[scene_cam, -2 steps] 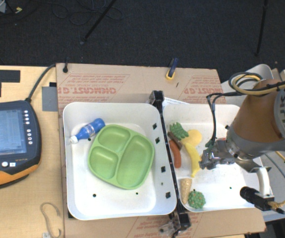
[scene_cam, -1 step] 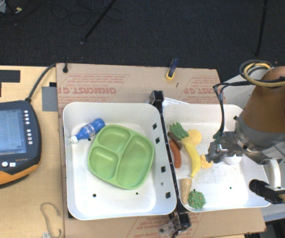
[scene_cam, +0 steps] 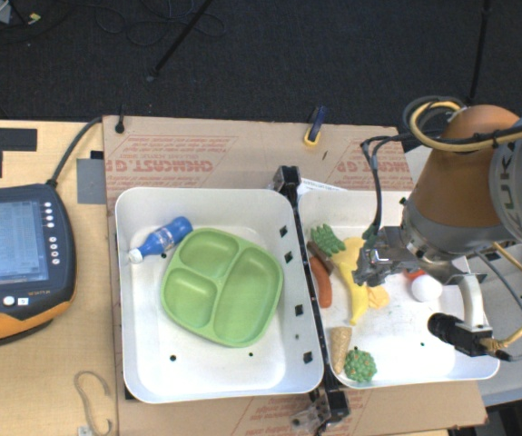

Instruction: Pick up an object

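Note:
My gripper (scene_cam: 368,269) hangs low over the left half of the right bin (scene_cam: 404,339), right above a yellow banana (scene_cam: 358,296) that lies lengthwise under it. Whether it touches the banana is hidden by the wrist. Just left of the banana lie an orange-red sausage (scene_cam: 321,281) and a green leafy toy (scene_cam: 327,240). Toward the bin's front edge I see a tan cone (scene_cam: 341,341) and a green broccoli piece (scene_cam: 360,365). A white and red ball (scene_cam: 423,288) sits to the gripper's right.
The left bin (scene_cam: 123,271) holds a green divided plate (scene_cam: 222,286) and a blue bottle (scene_cam: 162,239) at its back left. A black divider (scene_cam: 302,271) separates the bins. A tablet (scene_cam: 11,248) lies on the bench at far left.

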`<act>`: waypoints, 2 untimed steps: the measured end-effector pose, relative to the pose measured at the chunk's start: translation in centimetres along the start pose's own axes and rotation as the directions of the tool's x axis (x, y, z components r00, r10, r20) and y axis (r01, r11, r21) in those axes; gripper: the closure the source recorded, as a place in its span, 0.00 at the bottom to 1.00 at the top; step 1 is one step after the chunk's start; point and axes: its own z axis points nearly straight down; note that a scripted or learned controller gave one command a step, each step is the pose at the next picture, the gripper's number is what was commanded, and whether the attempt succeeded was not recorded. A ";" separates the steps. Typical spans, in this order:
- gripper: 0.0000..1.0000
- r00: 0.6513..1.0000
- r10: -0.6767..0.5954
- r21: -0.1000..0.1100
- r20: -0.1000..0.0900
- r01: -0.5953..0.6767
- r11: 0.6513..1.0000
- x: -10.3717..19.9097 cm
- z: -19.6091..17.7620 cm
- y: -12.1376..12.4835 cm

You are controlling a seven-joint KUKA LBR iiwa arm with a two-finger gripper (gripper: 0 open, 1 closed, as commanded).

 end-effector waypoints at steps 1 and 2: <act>1.00 1.000 0.003 0.000 0.002 -0.003 1.000 -1.2 -0.9 -0.3; 1.00 1.000 0.004 0.002 0.002 -0.004 1.000 -2.1 -0.3 -0.1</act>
